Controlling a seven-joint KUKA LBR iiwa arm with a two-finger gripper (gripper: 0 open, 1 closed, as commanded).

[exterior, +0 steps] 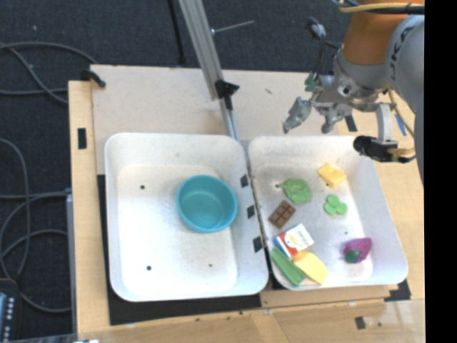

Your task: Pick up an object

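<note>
My gripper (311, 120) hangs above the far rim of the right bin (385, 213), its two fingers spread open with nothing between them. Below it in that bin lie a yellow block (330, 175), a green leafy piece (295, 190), a small green piece (335, 206) and a brown chocolate bar (283, 214). Nearer the front are a white and red carton (294, 240), a yellow wedge (311, 267), a green stick (285, 266) and a purple piece (357, 249). All of them lie apart from the gripper.
The left bin (136, 191) holds a teal bowl (207, 203). A slanted metal post (207, 48) rises from the bench behind the wall between the bins. Cables lie on the dark floor at the left.
</note>
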